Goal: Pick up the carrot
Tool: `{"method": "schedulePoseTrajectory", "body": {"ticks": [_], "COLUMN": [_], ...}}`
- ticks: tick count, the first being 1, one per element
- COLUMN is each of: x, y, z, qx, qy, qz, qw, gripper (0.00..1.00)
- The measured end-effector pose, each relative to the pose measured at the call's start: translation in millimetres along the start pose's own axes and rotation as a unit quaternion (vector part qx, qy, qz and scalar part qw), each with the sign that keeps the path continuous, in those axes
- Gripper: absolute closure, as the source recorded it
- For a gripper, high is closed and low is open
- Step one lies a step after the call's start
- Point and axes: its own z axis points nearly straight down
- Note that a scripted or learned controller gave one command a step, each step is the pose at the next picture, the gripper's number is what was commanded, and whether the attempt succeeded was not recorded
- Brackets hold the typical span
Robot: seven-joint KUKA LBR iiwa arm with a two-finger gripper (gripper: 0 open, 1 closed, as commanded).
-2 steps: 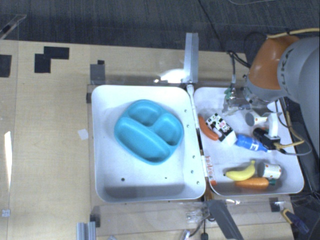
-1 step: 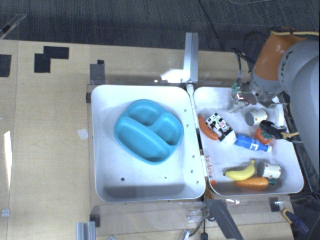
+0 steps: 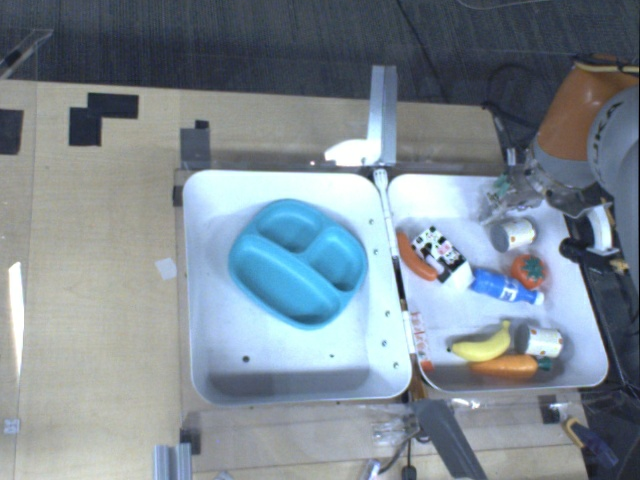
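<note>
The carrot [image 3: 507, 366] is seen lying flat at the bottom of the right bin [image 3: 590, 298], near the lower right of the frame. It is touched by the banana [image 3: 481, 345] just above it, and a small white cup [image 3: 544, 341] sits just beside it. The gripper [image 3: 512, 196] is seen at the upper right of the frame, over the top corner of the same bin, well apart from the carrot. Whether it is spread or pressed together cannot be told. Nothing is seen held in it. So the carrot has not been picked up yet, and the whole job is judged to be left: reaching, grabbing and lifting.
</note>
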Motion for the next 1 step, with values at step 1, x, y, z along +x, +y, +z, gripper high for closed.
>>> {"method": "schedulePoseTrajectory", "body": {"ticks": [1], "x": [8.4], "y": [2.3], "z": [1.2], "qx": [0.001], "qy": [0.001], "qz": [-0.083], "qw": [0.9965], "gripper": [1.0]}}
